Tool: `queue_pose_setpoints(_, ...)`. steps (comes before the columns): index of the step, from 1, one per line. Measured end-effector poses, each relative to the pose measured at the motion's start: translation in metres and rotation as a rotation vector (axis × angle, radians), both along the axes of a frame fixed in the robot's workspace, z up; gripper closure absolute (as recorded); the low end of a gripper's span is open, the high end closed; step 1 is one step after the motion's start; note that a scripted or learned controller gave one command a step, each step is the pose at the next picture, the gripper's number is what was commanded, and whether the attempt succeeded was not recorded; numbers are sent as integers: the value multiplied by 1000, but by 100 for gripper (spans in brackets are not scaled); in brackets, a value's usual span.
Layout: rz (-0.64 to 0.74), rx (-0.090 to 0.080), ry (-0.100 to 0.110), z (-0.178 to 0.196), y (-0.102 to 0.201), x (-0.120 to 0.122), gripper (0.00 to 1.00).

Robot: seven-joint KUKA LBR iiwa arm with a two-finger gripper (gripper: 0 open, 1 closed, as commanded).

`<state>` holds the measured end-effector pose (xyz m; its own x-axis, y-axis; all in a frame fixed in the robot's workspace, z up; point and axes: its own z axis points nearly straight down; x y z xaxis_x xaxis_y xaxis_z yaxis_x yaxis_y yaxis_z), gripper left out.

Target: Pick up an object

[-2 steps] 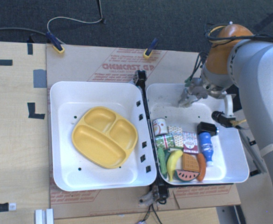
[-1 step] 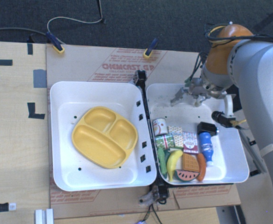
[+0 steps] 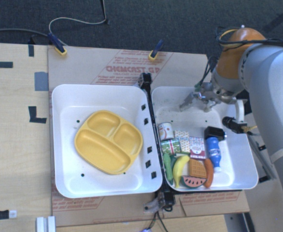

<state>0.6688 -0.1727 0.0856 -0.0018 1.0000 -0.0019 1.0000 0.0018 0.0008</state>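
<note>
- Plainly, the things to pick from crowd the right bin (image 3: 238, 178), toward its 7 o'clock corner: a small can (image 3: 165, 130), a banana (image 3: 179, 168), a blue bottle (image 3: 213, 151) with a black cap, a melon slice (image 3: 192, 181), a carrot-like stick (image 3: 208, 172), a cracker (image 3: 196, 168) and some flat packets (image 3: 190, 144).
- The left bin (image 3: 64, 178) carries one yellow divided plate (image 3: 108, 141).
- The end effector (image 3: 198, 100) hovers at the right bin's 12 o'clock over bare floor, its fingers looking spread and pinching nothing; it stands apart from the pile.
- The bottle looks the easiest take: it lies at the pile's 3 o'clock edge with free space beside it. It is likely light, stiff plastic, smooth and apt to roll, so grip across the mid-body, not the cap.
- The banana and melon slice look like light toy food, hard and slick; packed tight, fingers may not fit between them.
- The packets lie flat and give little to pinch.
- The can could slip if squeezed off-centre.
</note>
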Motion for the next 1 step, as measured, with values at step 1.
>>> queue_pose_setpoints(1, 0, 0, -1, 0, -22, 0, 0)
